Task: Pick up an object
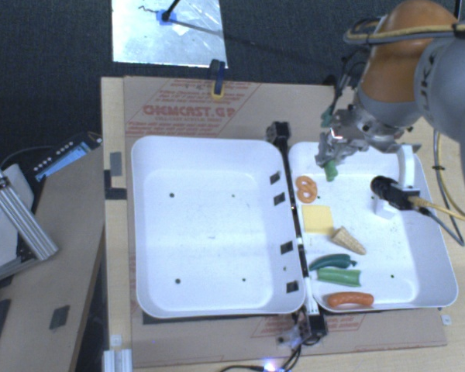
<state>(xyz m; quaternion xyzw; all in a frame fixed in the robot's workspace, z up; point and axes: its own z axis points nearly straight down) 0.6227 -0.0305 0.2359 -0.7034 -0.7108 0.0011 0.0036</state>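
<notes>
At the jaws: closed on a small green object, pinched between the fingertips and hanging just below them.
Gripper: poised over the far left corner of the right bin, close to the divider between the two bins.
Green object: lifted clear of the bin floor as far as could be judged, directly above and behind the orange ring.
Orange ring: lay flat on the right bin's floor, just beside the left wall.
Yellow square: lay flat right in front of the ring, nearly touching it.
Tan cone: rested on its side, just beside the yellow square's near right corner, tip toward the square.
Green pods: two, stretched side by side nearer the front, next to the left wall.
Orange sausage shape: lay along the front wall of the right bin.
Left bin: white, shallow, set against the right bin.
Arm: grey with an orange band, reached in from the right.
</notes>
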